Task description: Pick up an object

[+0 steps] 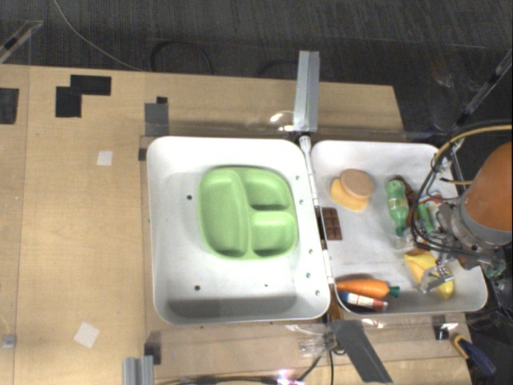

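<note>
The right bin [365, 243] holds a tan round bun [354, 189], a green bottle [397, 203], a brown chocolate bar [330, 223], an orange carrot [365, 286], a small red and white tube [365, 301] and a yellow piece [418, 264]. My gripper [438, 277] is low over the bin's near right corner, right at the yellow piece. Wrist, cables and the orange band [490, 195] hide part of that corner. A second bit of yellow [446, 289] shows just past the gripper.
A green divided plate [247, 212] lies in the left bin [172, 295]. A metal post [307, 95] stands behind the divider between the bins. Carrot and tube lie against the right bin's front wall.
</note>
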You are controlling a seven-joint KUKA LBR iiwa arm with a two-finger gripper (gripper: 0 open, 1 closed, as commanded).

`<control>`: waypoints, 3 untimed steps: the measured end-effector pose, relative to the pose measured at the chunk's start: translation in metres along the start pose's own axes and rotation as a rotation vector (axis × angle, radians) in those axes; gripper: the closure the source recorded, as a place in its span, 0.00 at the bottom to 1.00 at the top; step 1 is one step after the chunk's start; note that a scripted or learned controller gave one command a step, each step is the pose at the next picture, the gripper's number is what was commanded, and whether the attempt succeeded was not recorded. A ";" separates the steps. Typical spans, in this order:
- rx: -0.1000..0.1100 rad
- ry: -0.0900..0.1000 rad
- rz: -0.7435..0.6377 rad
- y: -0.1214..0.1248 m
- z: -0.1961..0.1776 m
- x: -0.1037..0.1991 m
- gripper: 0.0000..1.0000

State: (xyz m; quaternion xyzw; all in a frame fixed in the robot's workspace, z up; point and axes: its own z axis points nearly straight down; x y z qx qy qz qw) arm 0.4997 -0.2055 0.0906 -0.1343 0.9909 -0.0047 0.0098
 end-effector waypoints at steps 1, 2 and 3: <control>-0.001 0.004 -0.028 -0.001 0.000 -0.003 0.00; 0.000 0.000 -0.029 0.000 0.000 0.000 0.00; -0.001 0.002 -0.026 -0.001 0.000 -0.001 0.00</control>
